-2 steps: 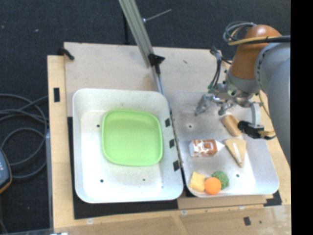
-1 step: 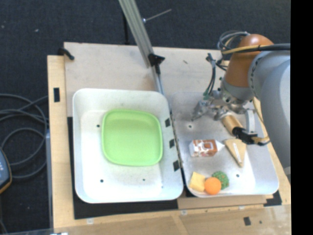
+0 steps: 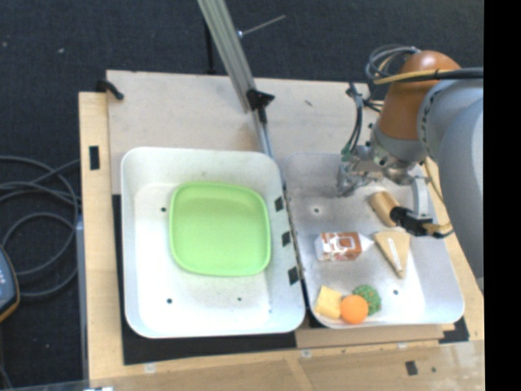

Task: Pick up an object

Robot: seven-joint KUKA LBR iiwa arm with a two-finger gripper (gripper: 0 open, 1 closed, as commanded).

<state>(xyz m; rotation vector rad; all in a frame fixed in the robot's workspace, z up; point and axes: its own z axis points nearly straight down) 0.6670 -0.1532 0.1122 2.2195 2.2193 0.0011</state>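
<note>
Camera view gives us the bench (image 3: 163, 104) first, a pale board filling most of the frame over dark carpet, with black cables looping at the left edge. On it we see two white bins side by side: the left bin (image 3: 146, 300) spans the lower middle of the frame and the right bin (image 3: 435, 300) sits touching it toward the lower right. The arm (image 3: 456, 120) comes in at the upper right, grey with its orange band showing near the top. A metal pole (image 3: 232, 51) slants from the top centre down to the gap between the bins. In the left bin we find a green plate (image 3: 220, 228) lying flat near its middle. The gripper (image 3: 352, 182) hangs over the upper left part of the right bin, apart from every object; we cannot tell how it is set. The objects lie lower in that bin: a wrapped pack (image 3: 339, 246) near the centre, a tan wedge (image 3: 393, 251) just right of it, a tan roll (image 3: 381, 206) above the wedge, and along the bottom rim a yellow block (image 3: 329, 303), an orange ball (image 3: 353, 309) and a green piece (image 3: 370, 297) clustered together.
</note>
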